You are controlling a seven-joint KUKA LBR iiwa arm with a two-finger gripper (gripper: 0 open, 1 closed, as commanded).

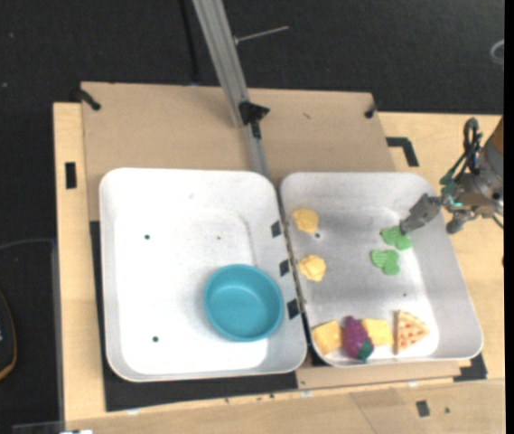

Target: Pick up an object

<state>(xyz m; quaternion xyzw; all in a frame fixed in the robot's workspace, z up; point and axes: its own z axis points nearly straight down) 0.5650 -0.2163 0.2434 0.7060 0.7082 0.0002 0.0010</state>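
Gripper (416, 217) reaches in from 3 o'clock over right bin (437, 324), tip just above upper green piece (396, 238); grip state cannot be told. Second green piece (385, 260) just below at 6 o'clock. 2 yellow pieces (305, 221) (311, 266) toward 9 o'clock by divider. Along bin's 6 o'clock edge: yellow block (327, 336), purple grapes (355, 335), pizza slice (409, 330). Left bin (148, 206) holds blue bowl (243, 302).

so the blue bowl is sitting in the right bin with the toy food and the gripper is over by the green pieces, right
Not quite: the camera view shows the blue bowl in the left bin, apart from the toy food. The right bin holds the food, and the gripper is indeed by the green pieces.
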